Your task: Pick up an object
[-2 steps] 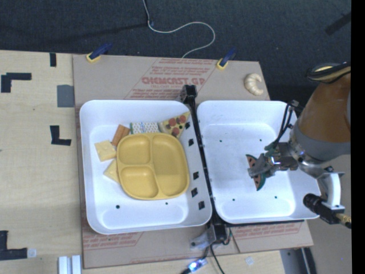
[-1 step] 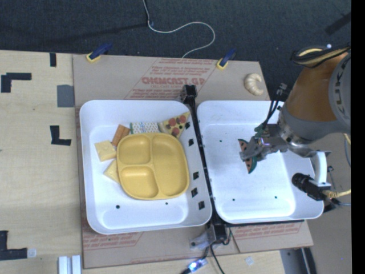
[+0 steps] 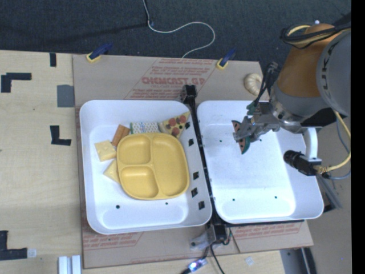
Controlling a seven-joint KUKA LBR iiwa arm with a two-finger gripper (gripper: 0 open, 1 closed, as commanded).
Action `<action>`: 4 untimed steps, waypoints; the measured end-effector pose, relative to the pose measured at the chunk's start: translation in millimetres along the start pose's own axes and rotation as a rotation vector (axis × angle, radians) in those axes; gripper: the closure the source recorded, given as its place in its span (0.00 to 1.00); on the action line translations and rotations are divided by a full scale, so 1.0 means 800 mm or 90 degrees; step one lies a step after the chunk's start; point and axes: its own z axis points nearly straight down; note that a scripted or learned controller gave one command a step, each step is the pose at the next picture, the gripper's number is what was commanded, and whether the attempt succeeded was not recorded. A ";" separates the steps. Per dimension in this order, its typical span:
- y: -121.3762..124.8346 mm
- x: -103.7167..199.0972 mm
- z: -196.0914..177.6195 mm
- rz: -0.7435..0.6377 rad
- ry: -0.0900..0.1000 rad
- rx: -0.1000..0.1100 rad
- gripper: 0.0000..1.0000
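My gripper (image 3: 245, 137) hangs over the upper middle of the right bin (image 3: 262, 207), the arm coming in from the right. Its fingers are closed on a small dark green object with a red spot (image 3: 245, 146), which sticks out just below the fingertips, above the bin floor. In the left bin (image 3: 97, 210) lies a yellow divided plate (image 3: 153, 165). Around the plate's upper and left edges sit a pizza-slice toy (image 3: 175, 124), a brown piece (image 3: 120, 135), a pale yellow square (image 3: 105, 150) and a yellow wedge (image 3: 110, 172).
Both bins rest on a cardboard sheet (image 3: 171, 79) held by two blue clips (image 3: 100, 51). A white cable (image 3: 182, 27) loops across the dark cloth behind. A beige lump (image 3: 251, 83) lies behind the right bin. A black divider strip (image 3: 197, 153) runs between the bins.
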 end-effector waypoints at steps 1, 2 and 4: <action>0.071 -0.002 -0.007 0.000 0.000 -0.001 1.00; 0.079 0.005 -0.009 0.002 -0.001 0.002 1.00; 0.066 0.005 0.006 0.003 -0.001 0.003 1.00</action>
